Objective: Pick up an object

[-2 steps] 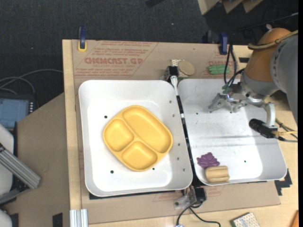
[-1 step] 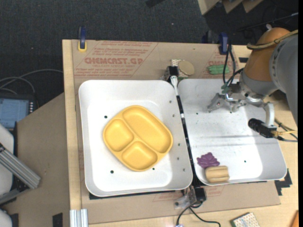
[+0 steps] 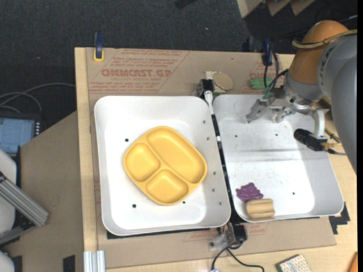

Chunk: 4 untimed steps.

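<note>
Two objects (purple, tan) in right bin

A yellow three-compartment plate lies flat and turned askew in the middle of the left bin. In the right bin's near left corner, a small purple bunch of grapes touches a tan bread roll lying just below it

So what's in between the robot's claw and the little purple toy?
Nothing: in the camera view, only bare white floor of the right bin lies between the gripper and the small purple grape-like toy.
</note>
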Each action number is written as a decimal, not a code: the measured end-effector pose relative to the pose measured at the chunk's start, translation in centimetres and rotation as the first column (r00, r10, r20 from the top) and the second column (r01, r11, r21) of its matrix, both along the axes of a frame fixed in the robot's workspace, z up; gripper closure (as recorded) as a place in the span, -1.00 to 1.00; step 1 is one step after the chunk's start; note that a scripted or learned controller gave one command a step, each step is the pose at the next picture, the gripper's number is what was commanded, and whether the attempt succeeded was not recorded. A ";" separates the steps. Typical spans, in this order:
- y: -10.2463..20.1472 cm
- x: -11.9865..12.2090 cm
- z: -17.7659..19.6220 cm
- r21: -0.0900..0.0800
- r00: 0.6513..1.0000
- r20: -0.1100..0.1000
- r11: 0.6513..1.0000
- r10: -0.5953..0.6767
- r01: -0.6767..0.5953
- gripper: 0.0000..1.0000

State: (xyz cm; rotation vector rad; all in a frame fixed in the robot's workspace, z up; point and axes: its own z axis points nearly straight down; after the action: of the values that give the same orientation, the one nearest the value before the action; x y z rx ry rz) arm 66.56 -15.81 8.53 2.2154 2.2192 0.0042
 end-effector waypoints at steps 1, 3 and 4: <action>-6.3 -2.7 0.1 0.016 1.000 -0.003 1.000 -0.003 0.003 -1.00; 5.8 -4.4 1.0 0.003 1.000 -0.005 1.000 -0.001 0.001 1.00; 13.5 -6.0 10.6 0.005 1.000 0.005 1.000 0.007 -0.007 1.00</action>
State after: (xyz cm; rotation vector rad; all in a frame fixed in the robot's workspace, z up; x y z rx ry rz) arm 60.52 -2.35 19.14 2.2077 2.2268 0.0155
